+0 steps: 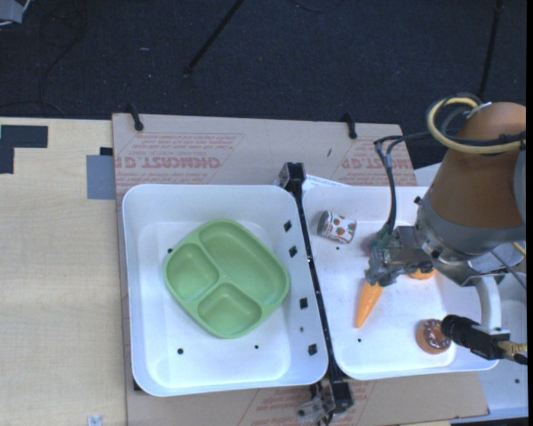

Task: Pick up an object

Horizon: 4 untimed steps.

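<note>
In the right bin (400, 366) an orange carrot (368, 303) lies with its tip towards the front. My gripper (382, 269) is low over the carrot's thick end, touching or just above it; I cannot tell which. A small white can with red spots (337, 227) lies at the back left of this bin. An orange thing (421, 273) peeks out beside the gripper on its right, mostly hidden by the wrist. A round brown and orange thing (432, 336) rests near the front right corner.
The left bin (147, 344) holds a green divided plate (226, 277) near its middle. A black divider (307, 278) runs between the two bins. The arm's grey and orange body (475, 185) overhangs the right bin's right side.
</note>
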Each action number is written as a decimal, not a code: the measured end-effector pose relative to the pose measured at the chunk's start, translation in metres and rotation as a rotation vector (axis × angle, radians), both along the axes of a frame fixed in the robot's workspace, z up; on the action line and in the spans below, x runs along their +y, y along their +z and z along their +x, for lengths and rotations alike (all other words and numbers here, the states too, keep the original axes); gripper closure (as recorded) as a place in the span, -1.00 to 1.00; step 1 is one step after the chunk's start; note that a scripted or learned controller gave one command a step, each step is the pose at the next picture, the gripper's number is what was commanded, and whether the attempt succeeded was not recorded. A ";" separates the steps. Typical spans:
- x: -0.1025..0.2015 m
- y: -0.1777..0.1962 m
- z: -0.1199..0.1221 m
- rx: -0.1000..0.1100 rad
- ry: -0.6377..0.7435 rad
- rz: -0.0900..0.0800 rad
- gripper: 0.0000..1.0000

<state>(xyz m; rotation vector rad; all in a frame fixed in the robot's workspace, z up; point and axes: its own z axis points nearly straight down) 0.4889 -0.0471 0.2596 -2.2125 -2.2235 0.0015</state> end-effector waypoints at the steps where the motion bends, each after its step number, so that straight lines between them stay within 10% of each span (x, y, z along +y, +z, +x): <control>1: 0.056 -0.019 -0.001 0.002 -0.001 -0.001 1.00; 3: 0.153 -0.024 0.004 0.000 -0.001 -0.003 1.00; 4: 0.151 -0.024 0.004 0.001 -0.003 -0.003 -1.00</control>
